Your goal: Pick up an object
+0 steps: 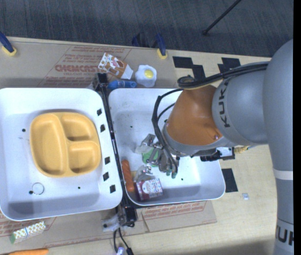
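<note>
My gripper [158, 159] reaches down into the right bin [132, 108], under the orange band of the arm. It hangs over a small heap of objects: a green and silver item [150, 154] right at the fingers, a dark red packet [149, 189] near the bin's front wall, and an orange carrot-like piece [126, 170] by the left wall. The wrist hides the fingertips, and nothing is seen lifted.
The left bin [9, 121] holds a yellow divided tray [65, 142]. Behind the bins on the cardboard lie a small printed carton [111, 64], a blue object [122, 83] and a yellow-white item [147, 74]. A wrapped candy [28, 231] lies at the front left.
</note>
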Robot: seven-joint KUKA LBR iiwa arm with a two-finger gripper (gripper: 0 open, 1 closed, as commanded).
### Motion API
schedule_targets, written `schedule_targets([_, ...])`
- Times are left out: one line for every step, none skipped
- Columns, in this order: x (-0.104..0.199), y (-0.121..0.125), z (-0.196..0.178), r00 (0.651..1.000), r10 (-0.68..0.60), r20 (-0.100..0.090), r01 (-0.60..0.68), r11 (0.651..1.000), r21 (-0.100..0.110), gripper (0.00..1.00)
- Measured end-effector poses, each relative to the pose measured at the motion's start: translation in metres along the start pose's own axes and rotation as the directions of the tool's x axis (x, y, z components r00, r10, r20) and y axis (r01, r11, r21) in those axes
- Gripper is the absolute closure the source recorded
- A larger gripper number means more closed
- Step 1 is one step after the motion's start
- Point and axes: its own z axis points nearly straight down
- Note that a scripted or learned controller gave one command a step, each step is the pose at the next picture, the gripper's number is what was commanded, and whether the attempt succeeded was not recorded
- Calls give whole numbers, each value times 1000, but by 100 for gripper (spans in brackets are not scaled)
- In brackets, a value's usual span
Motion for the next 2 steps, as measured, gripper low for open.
schedule_targets([1, 1, -9, 1000, -4, -7, 4, 1000, 1, 100])
schedule_targets([-62, 40, -98, 937, -350, -8, 350, 937, -2, 100])
